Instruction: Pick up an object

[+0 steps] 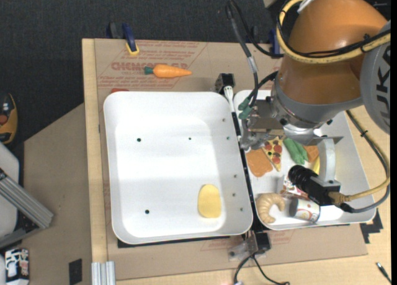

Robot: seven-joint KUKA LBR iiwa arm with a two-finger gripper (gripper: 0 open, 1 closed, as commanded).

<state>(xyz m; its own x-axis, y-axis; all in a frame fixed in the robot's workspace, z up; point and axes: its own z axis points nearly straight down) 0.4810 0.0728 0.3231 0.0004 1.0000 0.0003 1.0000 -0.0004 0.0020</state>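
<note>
Above right bin (356,153), arm wrist (322,42) hides end effector; grip state impossible to tell. Risk: toy food below is crowded, items touching, so descent can push pile or catch two. Croissant (271,203), pizza slice (273,149), green piece (295,151) lie close. Yellow piece (209,201) sits alone in left bin (124,153).

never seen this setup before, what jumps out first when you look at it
The big orange band of the arm dominates the upper right, looming over the right bin, which is crowded with toy food such as a croissant and a pizza slice. The left bin holds a lone yellow piece near its front, and a toy carrot lies on the cardboard behind it.
</note>
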